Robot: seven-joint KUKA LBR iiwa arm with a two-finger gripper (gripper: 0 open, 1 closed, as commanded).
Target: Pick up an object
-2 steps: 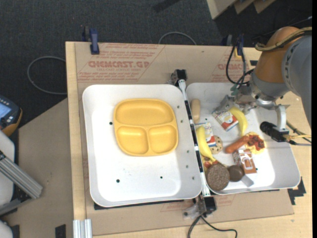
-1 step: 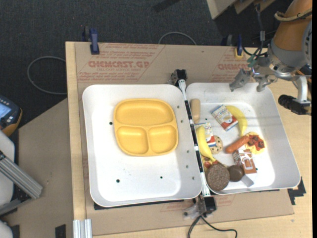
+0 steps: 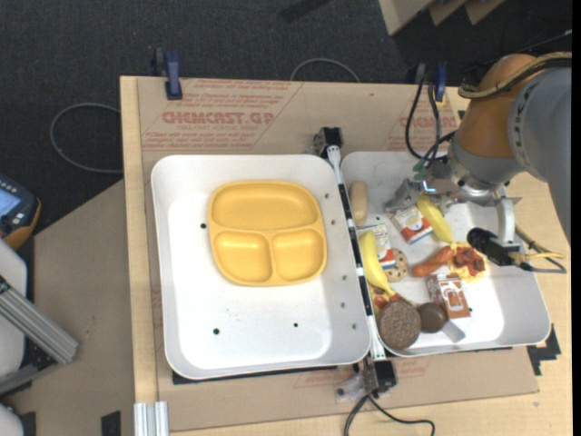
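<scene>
A counter point(image 3: 227, 116) of brown board is seen carrying two shallow white bins side by side. In the left bin point(image 3: 182, 271), a yellow divided tray point(image 3: 268, 232) lies near the centre. The right bin point(image 3: 522, 312) holds a cluster of toy food: a yellow banana point(image 3: 372, 260) along its left edge, a second banana point(image 3: 437, 221) above centre, a brown round patty point(image 3: 398, 324) at the lower left, an orange carrot-like piece point(image 3: 430, 263), and a small red-and-white packet point(image 3: 416, 228). The gripper point(image 3: 434, 189) is lowered into the upper part of the right bin, just above the second banana and the packet. Whether its fingers are spread or pressed together cannot be told, and nothing is seen held between them.
</scene>
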